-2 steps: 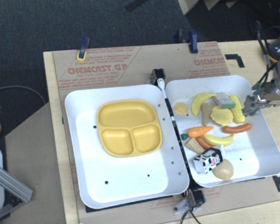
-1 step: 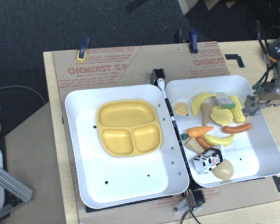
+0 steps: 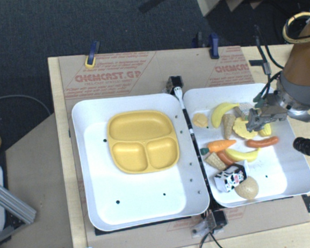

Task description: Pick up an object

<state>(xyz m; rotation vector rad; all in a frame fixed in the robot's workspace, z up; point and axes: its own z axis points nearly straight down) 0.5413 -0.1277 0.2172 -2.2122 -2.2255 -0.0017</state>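
Over the right bin (image 3: pixel 289 182) the gripper (image 3: pixel 254 122) sat low among the toy food, arm coming in from the right edge, orange band above the wrist. Finger opening: can't tell, the dark gripper body blocked the tips; can't tell if anything was in it either.

Directly under/around the gripper: a yellow slice-shaped piece (image 3: pixel 242 130), touching or just beside the tips. Just below the gripper: an orange-red sausage (image 3: pixel 262 142), lying roughly level. Left of the gripper: a tan corn-like piece (image 3: pixel 228 125) and above that a banana (image 3: pixel 223 111), curved, near the bin's upper part. Further left, a small pale round piece (image 3: pixel 200 120) near the bin's left wall.

Down-left of the gripper: a carrot (image 3: pixel 220 146), with a second banana (image 3: pixel 243 154) just under it and a waffle-textured piece (image 3: pixel 215 161) beside that. Well below: a black-and-white cow toy (image 3: pixel 230 179) touching a beige potato-like lump (image 3: pixel 247 188).

Far left of the gripper, in the left bin (image 3: pixel 94 169): a yellow three-compartment tray (image 3: pixel 143 140), flat, well apart from the gripper.
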